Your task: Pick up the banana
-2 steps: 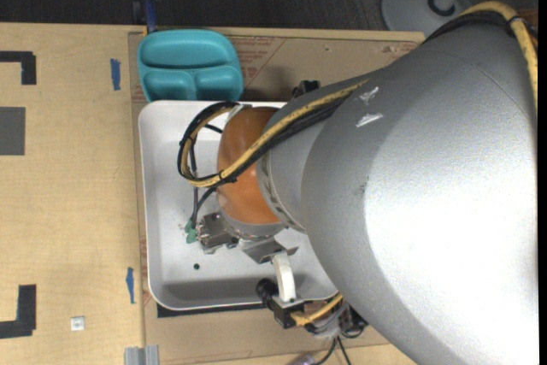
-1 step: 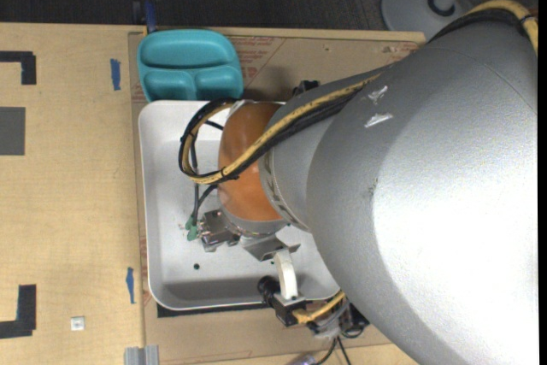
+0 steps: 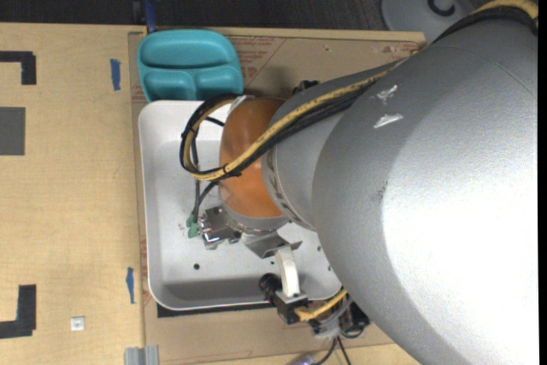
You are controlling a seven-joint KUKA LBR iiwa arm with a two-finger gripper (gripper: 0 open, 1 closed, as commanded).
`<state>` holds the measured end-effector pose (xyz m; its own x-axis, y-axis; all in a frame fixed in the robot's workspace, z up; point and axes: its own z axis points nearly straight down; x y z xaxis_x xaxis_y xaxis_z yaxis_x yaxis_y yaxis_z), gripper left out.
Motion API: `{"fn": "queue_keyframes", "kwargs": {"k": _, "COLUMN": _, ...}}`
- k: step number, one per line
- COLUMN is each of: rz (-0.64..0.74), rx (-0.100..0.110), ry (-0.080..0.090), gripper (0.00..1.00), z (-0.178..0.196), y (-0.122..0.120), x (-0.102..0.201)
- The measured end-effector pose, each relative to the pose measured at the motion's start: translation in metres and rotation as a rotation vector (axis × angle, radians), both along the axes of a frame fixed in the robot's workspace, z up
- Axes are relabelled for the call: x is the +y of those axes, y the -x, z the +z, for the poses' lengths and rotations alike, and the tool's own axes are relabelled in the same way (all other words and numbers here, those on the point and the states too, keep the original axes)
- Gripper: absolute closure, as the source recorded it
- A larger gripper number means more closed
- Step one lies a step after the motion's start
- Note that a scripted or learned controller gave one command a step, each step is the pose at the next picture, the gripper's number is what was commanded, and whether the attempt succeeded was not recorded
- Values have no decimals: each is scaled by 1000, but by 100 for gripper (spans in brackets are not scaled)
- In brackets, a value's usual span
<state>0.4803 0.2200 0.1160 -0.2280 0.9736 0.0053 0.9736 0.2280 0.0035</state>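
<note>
Arm (image 3: 410,184) reaching low over white bin (image 3: 162,209), end effector hidden, grip state unclear

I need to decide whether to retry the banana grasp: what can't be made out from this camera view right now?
- Banana: I can't find it in the camera view; the arm covers much of the white bin.
- Gripper: its jaws sit under the wrist, so their state can't be read.
- Second bin: hidden under the arm's grey body.
- Teal tray: visible beyond the bin; contents unclear.
</note>
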Motion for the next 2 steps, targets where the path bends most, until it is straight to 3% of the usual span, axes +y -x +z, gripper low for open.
{"fn": "queue_keyframes", "kwargs": {"k": 2, "rz": 1, "rx": -2, "ry": 0, "gripper": 100, "z": 19, "y": 0, "x": 1}}
